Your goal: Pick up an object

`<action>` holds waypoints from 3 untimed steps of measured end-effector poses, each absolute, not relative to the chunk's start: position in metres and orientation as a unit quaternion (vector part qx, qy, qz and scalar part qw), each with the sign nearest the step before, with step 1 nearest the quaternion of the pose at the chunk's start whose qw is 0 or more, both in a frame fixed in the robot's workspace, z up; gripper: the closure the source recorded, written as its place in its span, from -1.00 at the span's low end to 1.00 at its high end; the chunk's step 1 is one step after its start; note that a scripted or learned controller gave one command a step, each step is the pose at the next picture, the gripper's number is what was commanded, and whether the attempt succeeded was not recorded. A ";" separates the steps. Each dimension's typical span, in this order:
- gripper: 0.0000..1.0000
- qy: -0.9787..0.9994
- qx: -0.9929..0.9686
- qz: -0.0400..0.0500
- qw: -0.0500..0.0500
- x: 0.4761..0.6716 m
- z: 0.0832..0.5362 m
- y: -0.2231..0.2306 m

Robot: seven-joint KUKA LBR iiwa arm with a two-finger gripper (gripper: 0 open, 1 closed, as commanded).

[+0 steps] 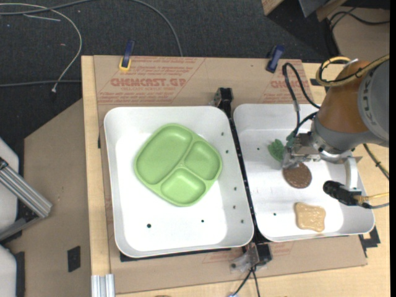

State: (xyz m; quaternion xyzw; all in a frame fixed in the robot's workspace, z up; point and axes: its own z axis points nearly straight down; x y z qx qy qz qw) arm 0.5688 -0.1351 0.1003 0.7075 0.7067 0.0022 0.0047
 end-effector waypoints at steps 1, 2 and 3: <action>1.00 0.708 0.707 0.002 0.002 0.576 0.148 -0.129; 1.00 0.708 0.707 0.002 0.003 0.581 0.192 -0.128; 1.00 0.707 0.707 0.002 0.003 0.582 0.239 -0.135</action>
